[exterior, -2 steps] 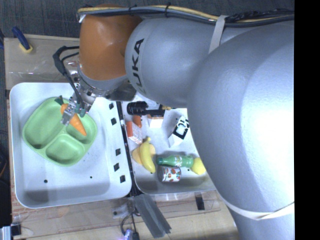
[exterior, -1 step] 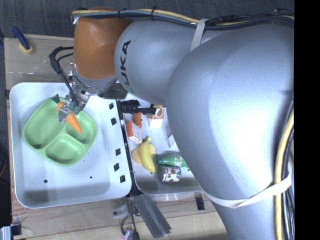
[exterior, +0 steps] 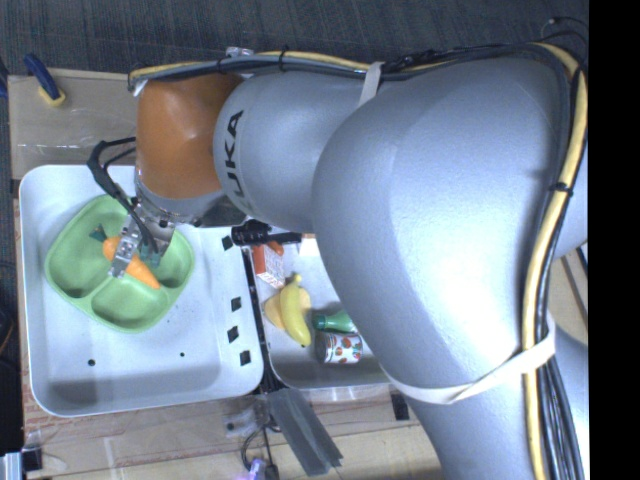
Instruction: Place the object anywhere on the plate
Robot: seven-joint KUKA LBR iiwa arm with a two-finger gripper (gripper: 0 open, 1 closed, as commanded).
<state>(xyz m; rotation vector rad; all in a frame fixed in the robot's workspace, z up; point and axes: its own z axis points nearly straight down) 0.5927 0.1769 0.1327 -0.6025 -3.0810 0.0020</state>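
A green sectioned plate [exterior: 80, 248] lies in the left white bin [exterior: 120, 378]. An orange carrot-like object [exterior: 146, 275] rests on the plate, near its right side. My gripper [exterior: 128, 256] hangs over the plate with its tips right at the orange object. The arm's orange band and wrist cover the plate's upper right part. I cannot make out how the fingers stand, nor whether the object lies between them.
The right bin [exterior: 300, 373] holds a yellow banana [exterior: 292, 310], a small printed can [exterior: 342, 348], a green item [exterior: 335, 321] and an orange-red packet [exterior: 270, 261]. The grey arm covers most of the right bin. A blue-handled tool [exterior: 40, 76] lies on the bench at top left.
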